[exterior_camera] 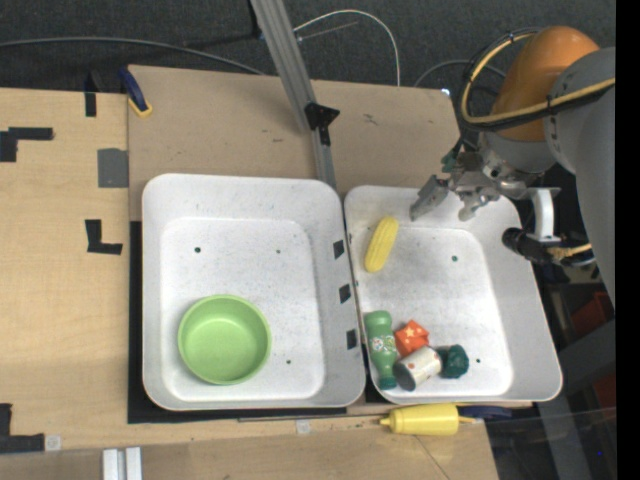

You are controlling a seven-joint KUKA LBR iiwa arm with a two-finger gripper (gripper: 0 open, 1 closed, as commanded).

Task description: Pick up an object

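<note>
Hovering at the frame's upper right, the gripper (452,204) is spreading its fingers wide, empty, near the corn (381,244).

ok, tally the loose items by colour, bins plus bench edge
Yellow: 2, corn cob in the right bin, bottle on the bench edge
Green: 3, bowl in the left bin, can, small dark green piece
Orange-red: 1, block
White: 1, cylinder
Total: 7
</note>
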